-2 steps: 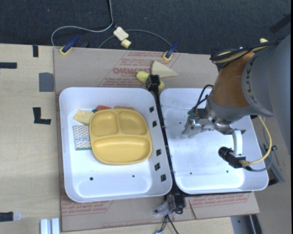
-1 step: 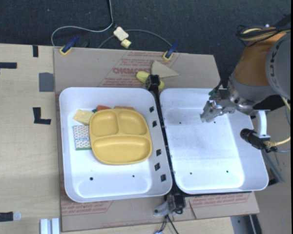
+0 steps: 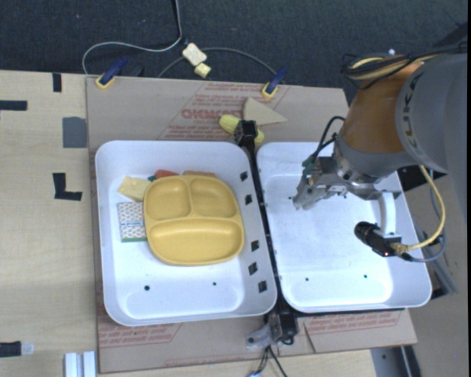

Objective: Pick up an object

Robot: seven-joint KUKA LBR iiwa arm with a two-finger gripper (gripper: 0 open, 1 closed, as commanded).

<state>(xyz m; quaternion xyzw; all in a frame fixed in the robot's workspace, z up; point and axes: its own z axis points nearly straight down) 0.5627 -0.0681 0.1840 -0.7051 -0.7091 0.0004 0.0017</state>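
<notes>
While claw (image 3: 304, 197) hovers over right bin (image 3: 330, 281), grip state unreadable, yellow tray (image 3: 193, 218) lies left.

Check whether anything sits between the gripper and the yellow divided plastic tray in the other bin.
The gripper hangs over the right white bin; the yellow divided plastic tray lies in the left white bin. Between them run the two bins' adjoining rims with black clips.

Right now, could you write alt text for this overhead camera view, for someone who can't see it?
A grey robot arm with an orange band reaches from the right, its gripper low over the right shallow white bin. The left white bin holds a yellow three-compartment plastic plate lying over a few small items.
</notes>
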